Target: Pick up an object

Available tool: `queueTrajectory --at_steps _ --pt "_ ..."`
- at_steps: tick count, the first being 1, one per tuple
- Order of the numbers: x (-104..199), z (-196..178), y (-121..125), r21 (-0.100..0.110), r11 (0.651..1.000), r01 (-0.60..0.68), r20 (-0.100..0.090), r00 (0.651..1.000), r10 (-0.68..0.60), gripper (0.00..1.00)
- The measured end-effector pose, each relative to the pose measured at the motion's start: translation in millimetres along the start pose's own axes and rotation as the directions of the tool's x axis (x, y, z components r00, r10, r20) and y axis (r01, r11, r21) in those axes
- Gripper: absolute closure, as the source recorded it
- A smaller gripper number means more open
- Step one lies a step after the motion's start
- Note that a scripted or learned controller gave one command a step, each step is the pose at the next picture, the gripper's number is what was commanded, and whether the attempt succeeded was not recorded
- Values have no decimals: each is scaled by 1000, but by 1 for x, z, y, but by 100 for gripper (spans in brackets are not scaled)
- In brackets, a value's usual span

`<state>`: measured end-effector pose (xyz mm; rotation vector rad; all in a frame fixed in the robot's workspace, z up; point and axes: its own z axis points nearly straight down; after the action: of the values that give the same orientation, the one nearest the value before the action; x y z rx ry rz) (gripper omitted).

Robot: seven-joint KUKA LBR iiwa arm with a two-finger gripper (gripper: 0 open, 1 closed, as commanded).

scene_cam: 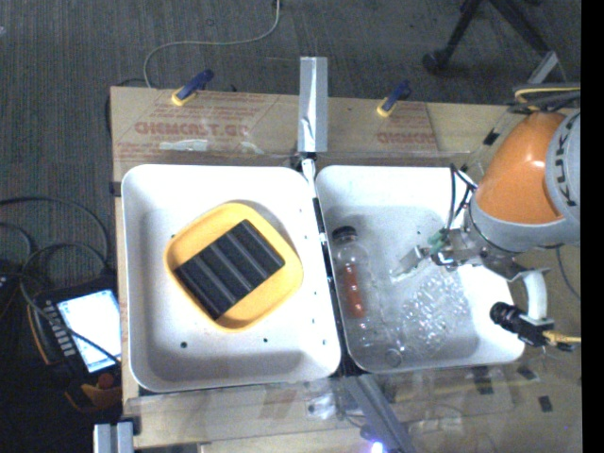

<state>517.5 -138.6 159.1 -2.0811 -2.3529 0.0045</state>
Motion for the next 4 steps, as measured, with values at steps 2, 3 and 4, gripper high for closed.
queueTrajectory --at_steps 2,3,4 --pt "-66 61 37 -2 985 -172 -1 985 172 0" --pt "-63 66 -34 -21 977 -214 -5 977 214 0" --pt "-52 -5 42 -2 959 -283 0 959 283 0"
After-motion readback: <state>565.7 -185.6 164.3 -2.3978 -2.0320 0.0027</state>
